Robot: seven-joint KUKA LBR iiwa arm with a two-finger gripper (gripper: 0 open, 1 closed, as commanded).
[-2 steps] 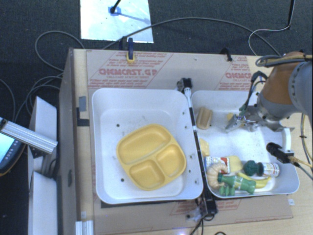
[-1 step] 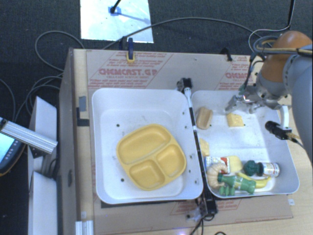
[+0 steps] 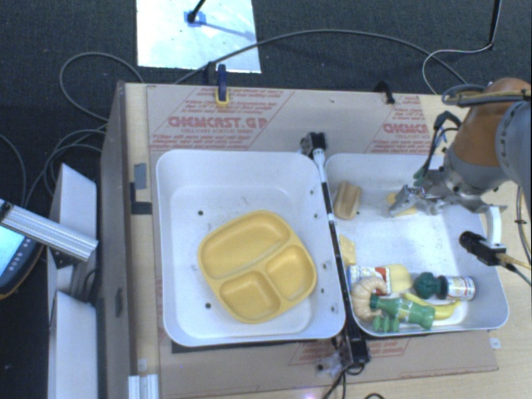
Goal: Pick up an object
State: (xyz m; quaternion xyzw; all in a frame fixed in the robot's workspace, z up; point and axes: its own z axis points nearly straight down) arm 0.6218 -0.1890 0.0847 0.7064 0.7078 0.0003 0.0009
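My gripper (image 3: 406, 198) hangs low over the back of the right bin (image 3: 499, 310), reaching in from the right. A small yellow piece (image 3: 400, 209) lies right at its tip; whether it is gripped cannot be made out. A tan block (image 3: 346, 199) rests by the bin's left wall, with a pale yellow scrap (image 3: 347, 248) nearer the front. Along the front edge lies a heap: a green bottle (image 3: 400, 310), a dark-capped small bottle (image 3: 446, 287), a banana (image 3: 445, 310), a curled tan piece (image 3: 365, 290) and a yellow fruit (image 3: 400, 278).
The left bin (image 3: 179, 223) holds a yellow divided plate (image 3: 256, 265). A black clamp (image 3: 315, 144) sits on the wall between the bins at the back. A black fitting (image 3: 480, 247) sticks out near the right bin's right wall. Cables trail behind the bench.
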